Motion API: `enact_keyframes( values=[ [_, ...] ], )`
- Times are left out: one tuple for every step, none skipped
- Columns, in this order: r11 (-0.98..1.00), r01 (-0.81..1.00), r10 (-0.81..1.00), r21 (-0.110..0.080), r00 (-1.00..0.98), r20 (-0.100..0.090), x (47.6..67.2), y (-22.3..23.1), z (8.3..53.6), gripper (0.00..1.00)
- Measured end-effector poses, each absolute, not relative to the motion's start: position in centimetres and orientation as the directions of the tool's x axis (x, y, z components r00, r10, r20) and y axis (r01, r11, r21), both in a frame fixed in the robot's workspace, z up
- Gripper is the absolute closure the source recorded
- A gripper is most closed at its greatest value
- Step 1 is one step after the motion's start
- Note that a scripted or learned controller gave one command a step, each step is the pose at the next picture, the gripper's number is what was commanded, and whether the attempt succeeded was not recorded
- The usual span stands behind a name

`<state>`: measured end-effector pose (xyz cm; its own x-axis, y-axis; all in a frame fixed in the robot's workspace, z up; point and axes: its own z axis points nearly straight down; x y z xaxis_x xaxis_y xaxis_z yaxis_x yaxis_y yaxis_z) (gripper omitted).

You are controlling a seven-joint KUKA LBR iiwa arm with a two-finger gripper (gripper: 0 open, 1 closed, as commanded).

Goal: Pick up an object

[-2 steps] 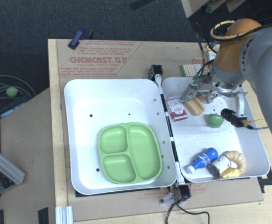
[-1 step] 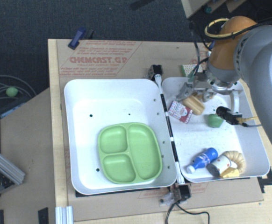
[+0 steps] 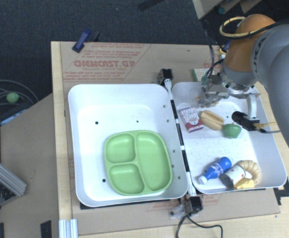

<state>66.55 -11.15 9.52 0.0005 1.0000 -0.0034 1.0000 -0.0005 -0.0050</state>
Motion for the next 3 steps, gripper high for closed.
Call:
enact_keyframes(
  values=[
    [0.0, 1.0, 1.0, -0.006, 0.0, -0.003, 66.5, -11.1, 9.5, 0.0],
    [-0.001, 1.0, 1.0, -0.001, 0.001, 0.0, 65.0, -11.5, 8.5, 0.0],
    [0.0, 1.0, 1.0, -0.002, 0.0, 0.001, 61.8, -10.0, 8.5, 0.0]
  ],
)
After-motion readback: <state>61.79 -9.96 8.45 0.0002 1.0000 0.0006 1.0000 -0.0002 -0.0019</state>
